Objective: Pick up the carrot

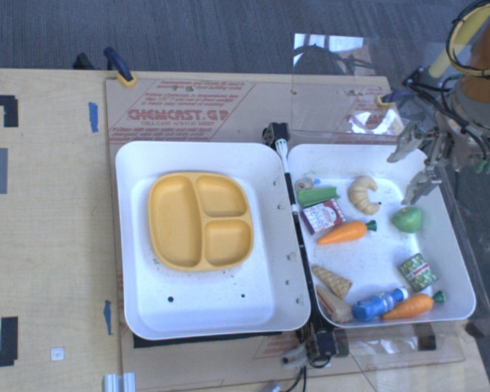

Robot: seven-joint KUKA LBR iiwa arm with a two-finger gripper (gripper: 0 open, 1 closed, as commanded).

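Gripper: the gripper [420, 168] hangs over the far right edge of the right bin [461, 256], fingers spread apart, nothing between them.
Arm: grey, with the orange band up in the top right, reaching in over the bench.
Nearest things: a green round piece [407, 219] sits just below the fingertips, and a croissant [363, 193] lies further toward the bin's middle.
Carrot: the carrot [344, 233] lies flat near the middle of the right bin, orange body pointing toward the divider, green top toward the green piece.
Second carrot: and there's another, a second carrot [409, 305] at the bin's near right corner, touching a blue bottle [379, 304].
Crowding: a red packet [321, 216] lies just beside the middle carrot's pointed end; its thick half looks clear.
Handling: likely a light, stiff plastic toy, smooth and tapered, so it may roll or squirt out of a pinch.
Where to grip: across the thick middle, fingers either side of the long axis.
Left bin: the left bin [139, 300] carries a yellow divided plate [201, 220].
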